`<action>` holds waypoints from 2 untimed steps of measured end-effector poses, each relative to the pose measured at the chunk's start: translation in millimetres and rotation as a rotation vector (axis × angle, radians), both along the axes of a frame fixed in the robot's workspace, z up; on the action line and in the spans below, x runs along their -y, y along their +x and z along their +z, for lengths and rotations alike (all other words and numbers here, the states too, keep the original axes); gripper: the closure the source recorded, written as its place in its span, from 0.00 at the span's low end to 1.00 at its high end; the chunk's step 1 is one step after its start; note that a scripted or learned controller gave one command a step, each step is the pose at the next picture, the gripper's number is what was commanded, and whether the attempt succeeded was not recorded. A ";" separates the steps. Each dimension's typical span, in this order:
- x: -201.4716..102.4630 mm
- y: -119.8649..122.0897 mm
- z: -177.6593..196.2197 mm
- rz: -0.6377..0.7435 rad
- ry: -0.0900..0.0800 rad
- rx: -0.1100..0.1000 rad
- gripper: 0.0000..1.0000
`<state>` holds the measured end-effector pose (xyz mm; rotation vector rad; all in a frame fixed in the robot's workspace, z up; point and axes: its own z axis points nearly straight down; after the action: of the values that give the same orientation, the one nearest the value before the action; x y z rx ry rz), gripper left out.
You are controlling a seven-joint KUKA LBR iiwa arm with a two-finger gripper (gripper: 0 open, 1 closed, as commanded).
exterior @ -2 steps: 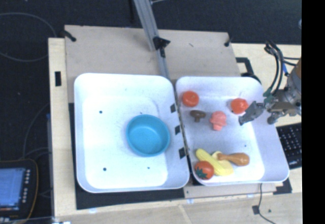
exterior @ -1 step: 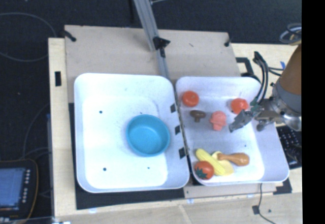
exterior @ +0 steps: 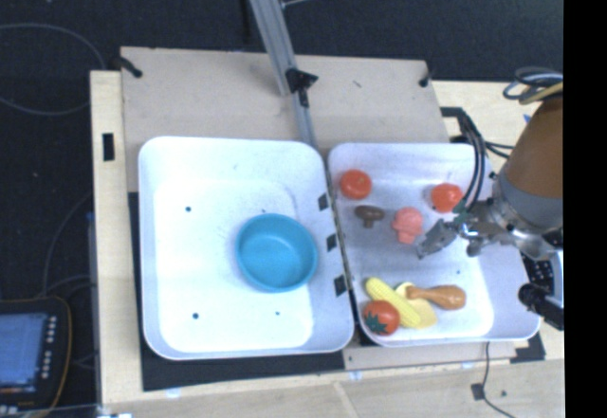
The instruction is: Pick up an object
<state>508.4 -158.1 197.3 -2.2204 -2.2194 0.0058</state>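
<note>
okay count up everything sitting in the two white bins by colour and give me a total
Red or orange-red: 3 – a round one, another, and a tomato
Pink: 1 – pink item
Brown: 1 – small mushroom-like piece
Yellow: 1 – corn-like piece
Tan-orange: 1 – drumstick shape
Blue: 1 – bowl
Total: 8

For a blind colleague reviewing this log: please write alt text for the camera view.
The gripper hovers over the right bin among toy foods: two red balls, a pink piece, a mushroom, corn, a drumstick and a tomato. The left bin holds a blue bowl.
</note>
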 end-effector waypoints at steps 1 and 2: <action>-6.6 -3.0 -62.6 -0.001 0.001 -0.004 0.00; -5.6 0.6 -45.4 -0.009 0.002 0.009 1.00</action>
<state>509.0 -152.5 151.9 -2.2337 -2.2124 -0.0060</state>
